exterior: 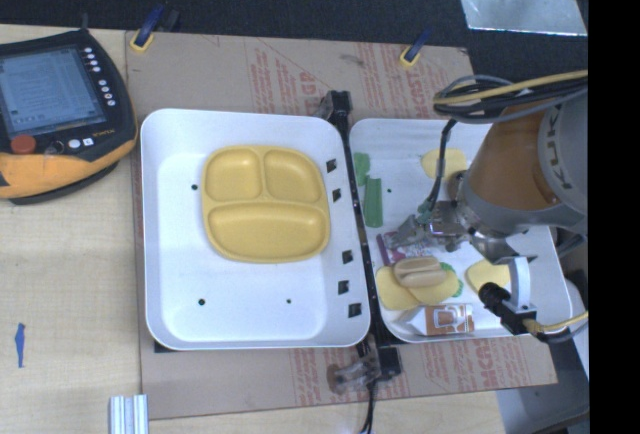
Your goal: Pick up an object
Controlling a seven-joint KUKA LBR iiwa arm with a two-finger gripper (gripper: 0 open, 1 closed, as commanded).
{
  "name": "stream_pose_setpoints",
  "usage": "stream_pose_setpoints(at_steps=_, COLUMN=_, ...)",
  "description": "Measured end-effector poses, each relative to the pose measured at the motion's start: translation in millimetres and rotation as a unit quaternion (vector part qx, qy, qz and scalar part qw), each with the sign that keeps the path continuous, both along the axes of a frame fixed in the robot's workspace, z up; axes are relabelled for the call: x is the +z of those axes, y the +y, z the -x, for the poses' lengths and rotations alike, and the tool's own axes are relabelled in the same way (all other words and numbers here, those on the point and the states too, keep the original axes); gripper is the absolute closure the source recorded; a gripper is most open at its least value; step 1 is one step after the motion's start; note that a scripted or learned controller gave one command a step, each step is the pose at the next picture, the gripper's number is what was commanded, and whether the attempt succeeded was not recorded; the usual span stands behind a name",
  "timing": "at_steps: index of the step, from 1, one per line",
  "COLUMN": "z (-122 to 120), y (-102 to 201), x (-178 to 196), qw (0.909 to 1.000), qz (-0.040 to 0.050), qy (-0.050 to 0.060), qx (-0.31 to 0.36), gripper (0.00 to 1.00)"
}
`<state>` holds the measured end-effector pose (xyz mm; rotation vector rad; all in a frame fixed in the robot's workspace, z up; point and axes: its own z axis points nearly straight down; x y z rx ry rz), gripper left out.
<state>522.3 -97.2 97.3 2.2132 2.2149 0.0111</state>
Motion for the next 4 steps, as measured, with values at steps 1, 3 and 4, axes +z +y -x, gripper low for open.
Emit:
stream_pose_setpoints(at_steps=1, z=31, y=-96, x=-1, qw=1.0, qz=-0.0028, qy=0.002, qx=0.001, gripper=0.0)
stream_pose_setpoints(at_steps=3, z=-94, y=-33, x=20, qw=1.0, qz=0.0004, qy=0.002, qx=0.003, gripper=0.0)
stream_pose_setpoints(at_steps=4, z=-111, y=-86, x=82, qw=1.0, qz=0.0002, qy=0.005, qx=0.001, gripper=0.0)
